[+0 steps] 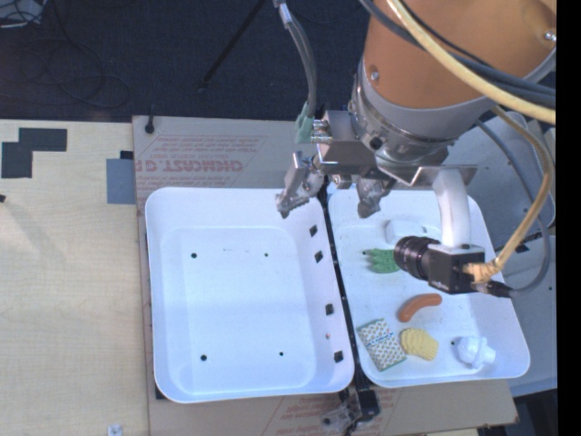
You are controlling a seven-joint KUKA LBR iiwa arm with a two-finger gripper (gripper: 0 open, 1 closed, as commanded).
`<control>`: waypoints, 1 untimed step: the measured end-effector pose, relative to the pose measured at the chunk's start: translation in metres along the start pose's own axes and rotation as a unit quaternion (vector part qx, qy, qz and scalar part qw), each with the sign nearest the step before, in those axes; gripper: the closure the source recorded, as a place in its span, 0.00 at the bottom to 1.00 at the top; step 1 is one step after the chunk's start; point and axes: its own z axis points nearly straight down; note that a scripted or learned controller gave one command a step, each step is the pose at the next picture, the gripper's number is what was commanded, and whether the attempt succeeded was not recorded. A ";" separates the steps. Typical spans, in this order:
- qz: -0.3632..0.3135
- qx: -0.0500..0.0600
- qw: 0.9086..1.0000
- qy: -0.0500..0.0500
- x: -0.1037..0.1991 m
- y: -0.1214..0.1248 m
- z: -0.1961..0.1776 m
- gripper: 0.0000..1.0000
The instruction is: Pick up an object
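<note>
My gripper (329, 203) hangs above the divide between the two bins, near their far edge, open with nothing between its fingers. One fingertip (289, 202) is over the left bin (182, 216), the other (368, 206) over the right bin (508, 352). In the right bin lie a green toy (381, 260), an orange sausage (418, 307), a yellow corn-like piece (418, 342), a green-edged checked cracker (380, 343) and a white object (472, 351). All of them lie nearer the front than the gripper.
A black cylindrical camera (427, 262) on a white bracket (452, 209) sticks out over the right bin, partly covering the green toy. Black clips (320, 256) line the ridge between the bins. Cardboard (218, 148) lies under both bins.
</note>
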 end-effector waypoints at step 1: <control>0.000 0.000 1.000 0.000 0.000 0.000 0.000 0.00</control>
